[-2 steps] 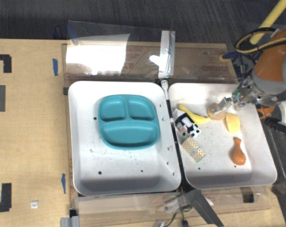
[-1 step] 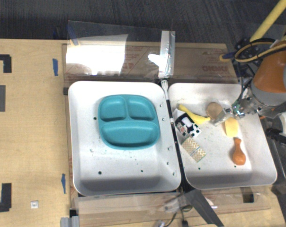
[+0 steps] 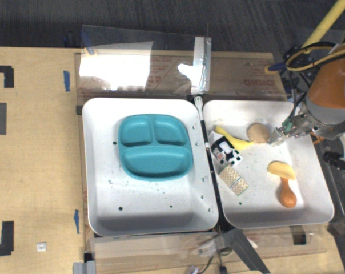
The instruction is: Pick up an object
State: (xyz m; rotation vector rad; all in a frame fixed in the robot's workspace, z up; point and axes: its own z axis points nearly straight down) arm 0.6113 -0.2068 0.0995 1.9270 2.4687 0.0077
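The right bin (image 3: 309, 210) holds several small things. A tan round piece (image 3: 257, 132) lies near its back, with a yellow banana-shaped toy (image 3: 232, 140) to its left. A black-and-white item (image 3: 224, 151) and a flat patterned packet (image 3: 235, 181) sit by the bin's left wall. A yellow wedge (image 3: 280, 169) and an orange lump (image 3: 287, 196) lie toward the front right. My gripper (image 3: 281, 135) hangs low at the bin's back right, just right of the tan round piece. I see nothing held in it.
The left bin (image 3: 98, 198) carries a teal divided plate (image 3: 155, 146). A clear plastic sheet (image 3: 144, 67) stands behind the bins. Yellow and black cables (image 3: 309, 53) run at the upper right near the arm.
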